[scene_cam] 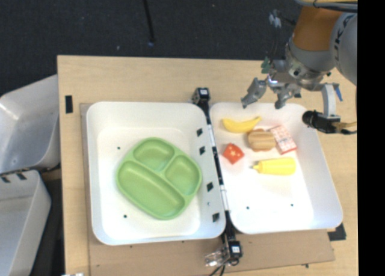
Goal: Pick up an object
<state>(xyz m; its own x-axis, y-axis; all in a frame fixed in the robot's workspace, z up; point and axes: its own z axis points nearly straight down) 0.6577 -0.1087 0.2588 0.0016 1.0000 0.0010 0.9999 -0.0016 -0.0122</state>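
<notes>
Writing: we can read no brand or lettering anywhere; the small pink-and-white packet (283, 138) carries a red pattern, but it is too small and blurred for us to make out any words.
Gripper: we see the gripper (268, 95) hanging above the far rim of the right bin (313, 208), its two fingers spread apart with nothing between them and touching none of the objects.
Arm: we see the grey arm (319, 22) with its orange band coming in from the upper right, wrist tilted down toward the bin.
Right bin contents: we count five small things clustered in the far half, namely a yellow banana (241, 124), a tan bread-like block (261, 140), the packet, a red piece (233, 153) and a yellow corn-like piece (276, 166).
Nearest to gripper: we place the banana just below and in front of the gripper, lying flat on the bin floor.
Relations: we see the tan block touching the packet on its right side; the red piece sits apart to the block's left, and the yellow corn-like piece lies just in front of the block.
Left bin: we see a green divided plate (159, 177) with three compartments lying in the left bin (102, 220).
Desk: we see both bins side by side on the pale wooden desk (120, 76), joined by black clips (201, 95) along their shared edge.
</notes>
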